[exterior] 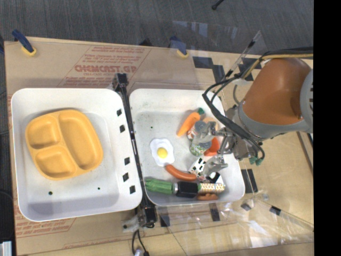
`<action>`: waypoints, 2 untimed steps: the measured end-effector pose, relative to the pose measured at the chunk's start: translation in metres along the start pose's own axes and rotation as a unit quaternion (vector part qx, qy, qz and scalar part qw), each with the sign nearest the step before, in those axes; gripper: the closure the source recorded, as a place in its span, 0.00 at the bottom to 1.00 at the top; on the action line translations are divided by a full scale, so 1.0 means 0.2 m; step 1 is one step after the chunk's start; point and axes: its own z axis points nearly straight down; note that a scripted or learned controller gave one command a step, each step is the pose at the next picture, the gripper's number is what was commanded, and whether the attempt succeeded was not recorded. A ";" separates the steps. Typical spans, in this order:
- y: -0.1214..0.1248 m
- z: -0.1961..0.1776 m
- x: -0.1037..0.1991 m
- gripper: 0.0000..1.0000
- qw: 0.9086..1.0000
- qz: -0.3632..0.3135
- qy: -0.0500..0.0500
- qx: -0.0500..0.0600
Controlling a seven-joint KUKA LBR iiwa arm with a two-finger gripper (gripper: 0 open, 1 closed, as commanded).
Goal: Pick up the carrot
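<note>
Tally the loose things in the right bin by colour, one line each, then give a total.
Orange: 1, the carrot
White and yellow: 1, the fried egg
Red-orange: 2, the sausage and a red piece by the pincer
Green: 1, the cucumber
Black and white: 1, the dice
Total: 6 clear ones; the clutter at the bin's near right corner is too jumbled to count.

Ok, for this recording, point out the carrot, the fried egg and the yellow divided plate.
carrot (187,124): camera view, middle of its orange body, right bin.
fried egg (162,153): camera view, on the yolk, right bin.
yellow divided plate (93,145): camera view, its right rim, left bin.
</note>
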 end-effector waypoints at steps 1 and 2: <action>-0.25 0.31 -0.27 0.00 0.999 -0.041 0.002 -0.001; -0.25 0.63 -0.57 0.00 0.995 0.104 -0.010 0.000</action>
